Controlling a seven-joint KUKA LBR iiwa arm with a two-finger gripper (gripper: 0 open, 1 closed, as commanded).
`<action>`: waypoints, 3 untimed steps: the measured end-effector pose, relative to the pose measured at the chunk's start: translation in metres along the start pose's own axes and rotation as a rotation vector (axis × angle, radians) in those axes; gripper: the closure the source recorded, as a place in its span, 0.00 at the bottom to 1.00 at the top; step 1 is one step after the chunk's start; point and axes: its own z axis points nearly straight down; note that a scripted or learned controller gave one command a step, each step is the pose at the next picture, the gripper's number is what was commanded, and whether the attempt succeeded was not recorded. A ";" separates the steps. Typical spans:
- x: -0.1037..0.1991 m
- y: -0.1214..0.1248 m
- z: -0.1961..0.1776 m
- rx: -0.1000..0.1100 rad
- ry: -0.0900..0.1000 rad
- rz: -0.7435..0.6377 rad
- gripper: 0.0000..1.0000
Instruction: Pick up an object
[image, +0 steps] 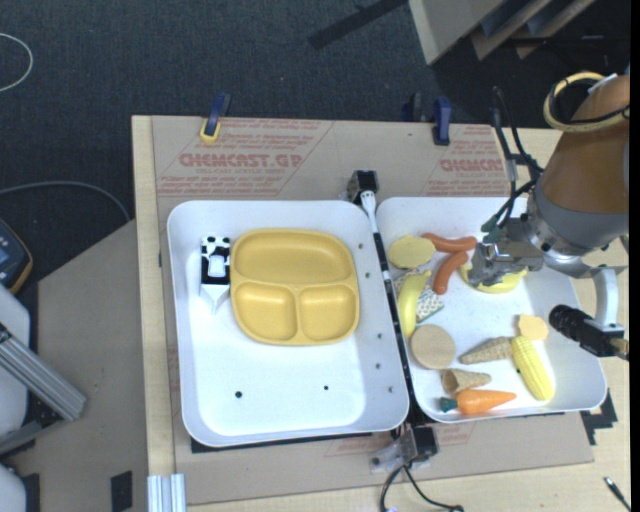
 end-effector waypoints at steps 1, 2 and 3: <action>0.049 0.013 -0.012 -0.003 0.000 0.000 1.00; 0.101 0.030 0.005 -0.001 -0.001 0.001 1.00; 0.115 0.029 0.004 0.000 -0.002 0.004 1.00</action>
